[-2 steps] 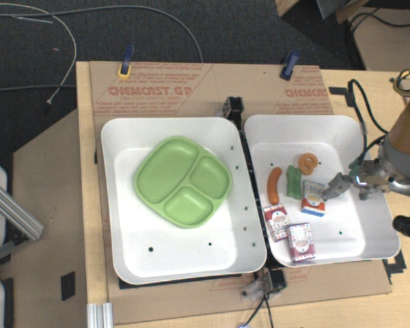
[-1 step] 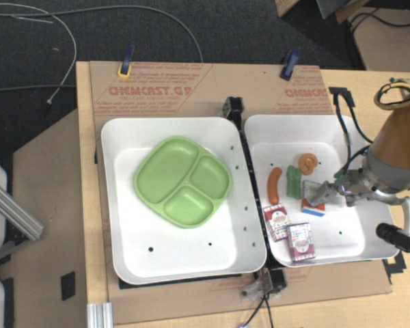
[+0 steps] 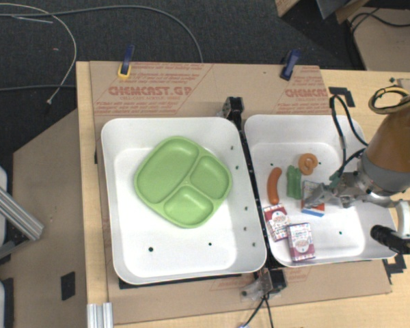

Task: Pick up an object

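Green divided plate (image 3: 183,181) lies in left bin (image 3: 123,251), no other item w/ it. Right bin (image 3: 342,241), just beside, has the rest: orange sausage (image 3: 274,184) nearest the plate's bin, green block (image 3: 294,181) just right of it, orange ring (image 3: 307,162) above the block, two red-and-white packets (image 3: 276,222) (image 3: 301,241) below the sausage. Gripper (image 3: 314,195) sits low, right of the block, approx. over a small red-blue item (image 3: 313,210). Fingers blurred; can't tell if spread or pinching anything.
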Robot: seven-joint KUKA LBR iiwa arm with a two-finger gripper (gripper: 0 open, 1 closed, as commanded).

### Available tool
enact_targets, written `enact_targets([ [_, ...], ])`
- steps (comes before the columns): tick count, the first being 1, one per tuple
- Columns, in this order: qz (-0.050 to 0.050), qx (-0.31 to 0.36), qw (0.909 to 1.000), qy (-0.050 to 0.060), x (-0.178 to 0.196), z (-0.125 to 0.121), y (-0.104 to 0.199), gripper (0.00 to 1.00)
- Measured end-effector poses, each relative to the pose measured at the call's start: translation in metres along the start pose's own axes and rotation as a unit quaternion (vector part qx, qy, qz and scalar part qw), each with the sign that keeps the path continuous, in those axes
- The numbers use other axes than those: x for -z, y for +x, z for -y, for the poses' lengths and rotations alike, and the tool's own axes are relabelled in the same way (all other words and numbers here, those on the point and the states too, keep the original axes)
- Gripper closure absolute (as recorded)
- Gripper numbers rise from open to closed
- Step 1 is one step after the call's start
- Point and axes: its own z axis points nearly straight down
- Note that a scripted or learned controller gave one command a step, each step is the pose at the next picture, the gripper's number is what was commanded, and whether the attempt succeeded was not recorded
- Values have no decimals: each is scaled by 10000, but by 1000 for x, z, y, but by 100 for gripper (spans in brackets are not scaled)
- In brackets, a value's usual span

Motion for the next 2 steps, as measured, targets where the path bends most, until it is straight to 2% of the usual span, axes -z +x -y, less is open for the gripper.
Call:
enact_targets([
  [1, 5, 7, 10000, -45, 13, -3, 1, 100],
  [2, 37, 1, 10000, -30, 75, 2, 2, 100],
])
